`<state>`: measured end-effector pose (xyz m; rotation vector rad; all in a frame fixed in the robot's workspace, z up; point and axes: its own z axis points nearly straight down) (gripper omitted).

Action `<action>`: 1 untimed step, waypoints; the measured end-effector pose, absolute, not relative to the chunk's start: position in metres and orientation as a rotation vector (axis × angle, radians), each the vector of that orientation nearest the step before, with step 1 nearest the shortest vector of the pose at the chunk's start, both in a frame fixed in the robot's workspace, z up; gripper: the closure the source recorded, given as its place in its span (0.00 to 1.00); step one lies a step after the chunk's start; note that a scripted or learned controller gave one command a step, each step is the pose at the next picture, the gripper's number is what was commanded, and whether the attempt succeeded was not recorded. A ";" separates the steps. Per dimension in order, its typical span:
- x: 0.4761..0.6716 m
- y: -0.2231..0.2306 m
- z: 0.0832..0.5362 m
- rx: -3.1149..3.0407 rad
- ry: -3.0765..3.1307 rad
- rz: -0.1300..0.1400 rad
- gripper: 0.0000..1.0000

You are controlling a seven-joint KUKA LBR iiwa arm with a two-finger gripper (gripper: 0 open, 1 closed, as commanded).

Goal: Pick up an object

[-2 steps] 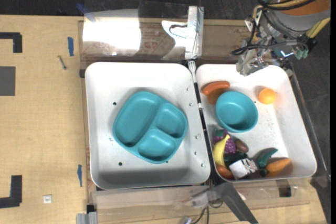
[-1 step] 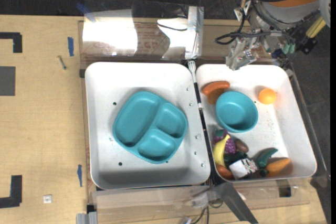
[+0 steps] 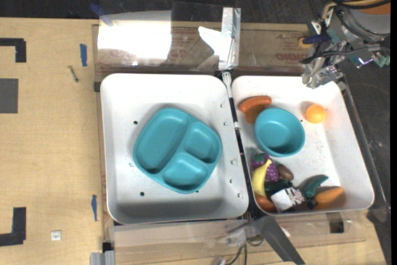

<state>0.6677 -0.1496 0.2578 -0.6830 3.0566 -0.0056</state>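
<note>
Toy foods crowd the right bin (image 3: 363, 174), one of two shallow white bins side by side on a tan counter (image 3: 43, 133). A small orange ball-shaped fruit (image 3: 316, 113) sits alone near that bin's far right corner, with bare white floor around it. Just left of it stands a teal bowl (image 3: 280, 131), and an orange sausage-shaped piece (image 3: 254, 103) lies against the bowl's far side, close to the wall shared with the left bin. Along the near edge is a tight heap: a yellow banana (image 3: 260, 180), a purple grape cluster (image 3: 273, 172), a small white bottle with a dark label (image 3: 288, 198), and an orange carrot with a green top (image 3: 327, 195). These touch or overlap one another. The left bin (image 3: 118, 96) holds a teal three-compartment plate (image 3: 178, 149) at its middle, with open floor on all sides. The arm's tool (image 3: 321, 74) hovers over the right bin's far right rim, above the orange fruit and apart from it; how it is set cannot be told.
</note>
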 end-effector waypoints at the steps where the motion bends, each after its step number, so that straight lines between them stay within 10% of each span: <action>1: 0.590 -0.156 0.098 -0.496 3.092 -0.003 1.00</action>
